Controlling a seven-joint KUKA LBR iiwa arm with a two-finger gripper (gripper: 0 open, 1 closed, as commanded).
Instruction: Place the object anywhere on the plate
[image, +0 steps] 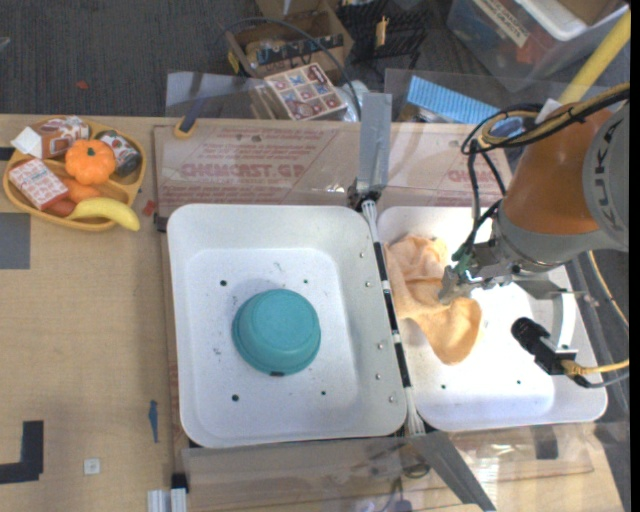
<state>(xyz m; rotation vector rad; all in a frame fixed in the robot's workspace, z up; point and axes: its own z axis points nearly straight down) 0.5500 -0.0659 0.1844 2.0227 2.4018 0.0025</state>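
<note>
- A teal plate, overturned, sits mid-floor in the left bin.
- A crumpled peach cloth lies at the right bin's left side, its long axis running from far-left to near-right.
- The gripper touches the cloth's middle; its grip cannot be told.

Yellow tray of toy food, with pumpkin and banana, left of the cardboard sheet.
</note>
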